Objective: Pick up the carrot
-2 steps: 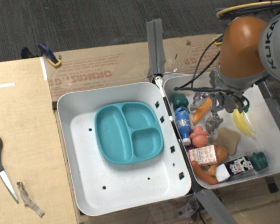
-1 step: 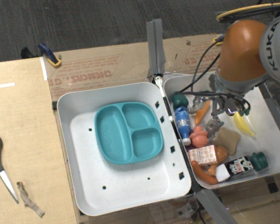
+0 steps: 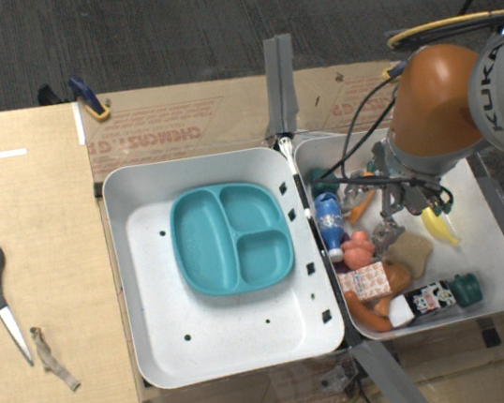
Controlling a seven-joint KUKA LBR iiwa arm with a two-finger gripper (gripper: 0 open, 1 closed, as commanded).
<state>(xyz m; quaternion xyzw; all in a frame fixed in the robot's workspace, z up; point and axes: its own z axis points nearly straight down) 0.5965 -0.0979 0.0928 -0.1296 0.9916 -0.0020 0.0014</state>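
Carrot (image 3: 360, 210): a slim orange piece in the right bin (image 3: 496, 233), lying at a slant just right of the blue bottle (image 3: 328, 217) and above the pink toy (image 3: 358, 247); partly hidden under cables. Identification judged, not certain.
Handling: likely a light, stiff plastic toy with a smooth, tapered skin that could slip.
Grip point: best across the thicker middle, jaws square to its length.
Neighbours: yellow banana (image 3: 440, 228), tan block (image 3: 412, 254), patterned box (image 3: 364, 280) and a second orange item (image 3: 367, 315) lie near; clutter is tight.
Gripper (image 3: 389, 229): low over the right bin, right of the carrot, just above the tan block.
Finger opening: cannot be judged; nothing visibly held.
Left bin (image 3: 143, 289): holds 1 teal divided plate (image 3: 233, 238).
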